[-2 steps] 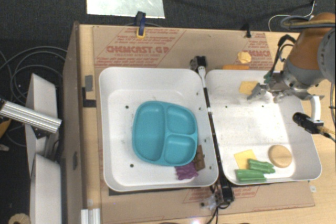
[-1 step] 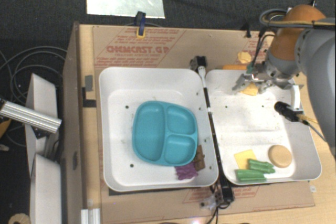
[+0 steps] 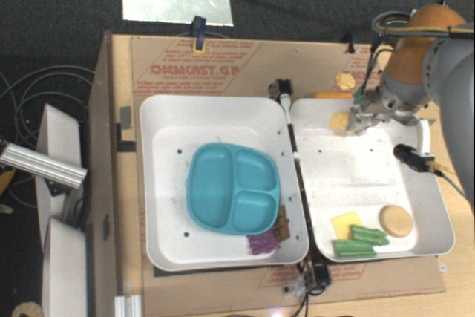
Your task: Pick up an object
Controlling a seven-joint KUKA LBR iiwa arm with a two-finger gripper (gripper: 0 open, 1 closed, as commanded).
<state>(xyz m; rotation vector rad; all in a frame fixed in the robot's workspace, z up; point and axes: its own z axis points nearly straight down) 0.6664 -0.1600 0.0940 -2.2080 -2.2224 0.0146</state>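
Yellowish block (image 3: 339, 121) in the right bin's (image 3: 434, 198) far corner sits beside the hand (image 3: 361, 117), whose grip I cannot tell; reaching step, closing comes next.

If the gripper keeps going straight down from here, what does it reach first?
Probably the small yellow block at the far end of the right bin, just beside the gripper; depth is unclear, so it may meet the bin floor instead.

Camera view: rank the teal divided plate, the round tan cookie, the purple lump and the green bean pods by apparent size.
1. Teal divided plate
2. Green bean pods
3. Round tan cookie and purple lump: too alike to rank.
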